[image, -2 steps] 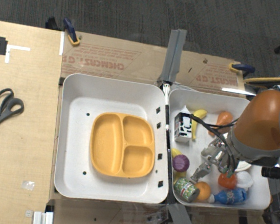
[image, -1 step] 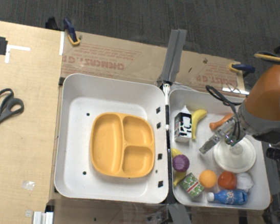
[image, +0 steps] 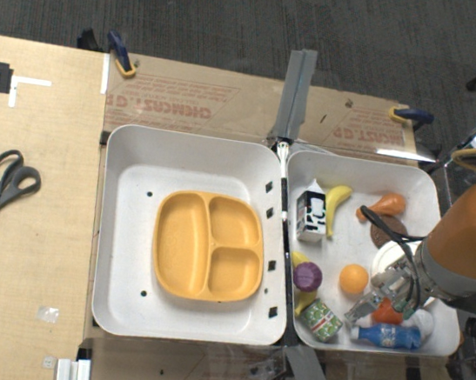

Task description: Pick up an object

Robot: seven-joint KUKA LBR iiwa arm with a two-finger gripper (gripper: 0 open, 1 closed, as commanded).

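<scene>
Jaws of gripper (image: 373,306) state unclear, low in right bin (image: 360,168) near front edge, beside orange ball (image: 353,279). Ball: light, rigid, smooth, rolls; grasp across widest diameter.

A single fixed camera looks down on the bench from above at a slight slant, so the far edge of the scene sits at the top of the picture and the near edge at the bottom. It stands far enough back to take in both shallow white plastic bins whole: the left bin (image: 121,212) fills the middle of the picture and the right bin (image: 359,171) sits toward the right. The pale wooden benchtop (image: 38,113) stretches off to the left, and a strip of dark grey floor (image: 202,4) runs across the far side. The grey and orange arm (image: 473,240) enters from the right edge.
</scene>
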